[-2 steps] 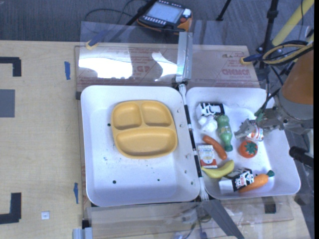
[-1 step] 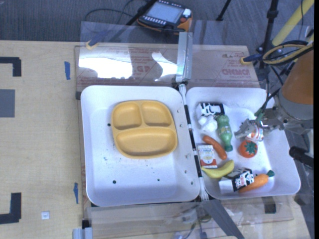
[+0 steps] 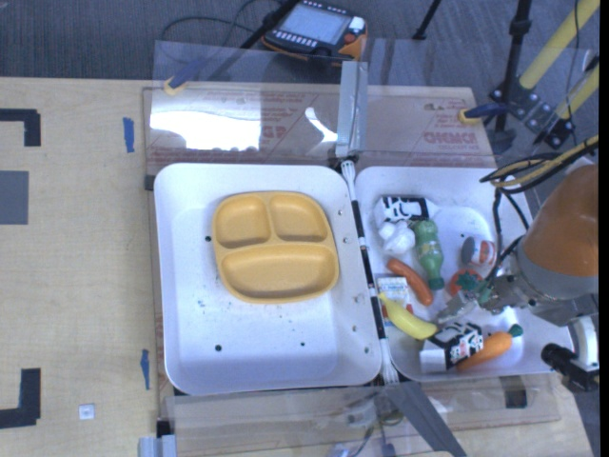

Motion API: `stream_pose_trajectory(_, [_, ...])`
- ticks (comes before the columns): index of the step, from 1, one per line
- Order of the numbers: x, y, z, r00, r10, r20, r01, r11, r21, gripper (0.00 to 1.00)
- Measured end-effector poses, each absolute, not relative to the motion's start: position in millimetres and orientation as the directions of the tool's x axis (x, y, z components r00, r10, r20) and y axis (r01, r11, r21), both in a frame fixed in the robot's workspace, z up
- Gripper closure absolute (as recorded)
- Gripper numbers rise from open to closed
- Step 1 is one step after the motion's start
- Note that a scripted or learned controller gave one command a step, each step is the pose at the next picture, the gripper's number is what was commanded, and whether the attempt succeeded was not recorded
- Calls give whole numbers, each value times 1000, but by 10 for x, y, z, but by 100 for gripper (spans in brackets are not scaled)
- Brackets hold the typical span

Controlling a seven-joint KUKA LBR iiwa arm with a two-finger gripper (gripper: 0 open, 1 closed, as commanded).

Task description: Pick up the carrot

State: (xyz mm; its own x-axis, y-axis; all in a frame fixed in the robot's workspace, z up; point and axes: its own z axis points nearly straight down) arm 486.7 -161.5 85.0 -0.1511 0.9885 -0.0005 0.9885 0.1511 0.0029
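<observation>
On the bench, two shallow white bins sat side by side. Largest was the left bin [image 3: 190,331], carrying a yellow divided plate [image 3: 275,246] with three compartments. Behind both bins stood clear panels over cardboard [image 3: 447,122] printed with red lettering — too faint and mirrored by glare for me to read. A black handheld pendant [image 3: 314,29] with a lit screen lay on the floor beyond.

From the right came the grey arm [image 3: 566,246], its orange band bulking over the right bin [image 3: 457,219]. The gripper [image 3: 483,295] hung low among the clutter near that bin's right side; whether its fingers were spread or closed, I couldn't tell.

Inside the right bin lay a jumble — a black-and-white cow-patterned item [image 3: 404,208] at the back, a green bottle [image 3: 429,252], a red-orange sausage-like piece [image 3: 411,282], and a yellow banana [image 3: 409,320] against the divider. A white carton [image 3: 457,344] with black markings, not legible, lay near the front edge. Touching its right end was the carrot [image 3: 487,347], orange with a green tip, lying just below the gripper.
</observation>
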Motion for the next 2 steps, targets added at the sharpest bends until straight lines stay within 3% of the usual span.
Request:
stream_pose_trajectory(1, [4887, -1625, 931, -149, 989, -3, 989, 149, 6, 100])
stream_pose_trajectory(2, [4858, -2053, 862, -455, 890, -5, 890, 455, 8, 100])
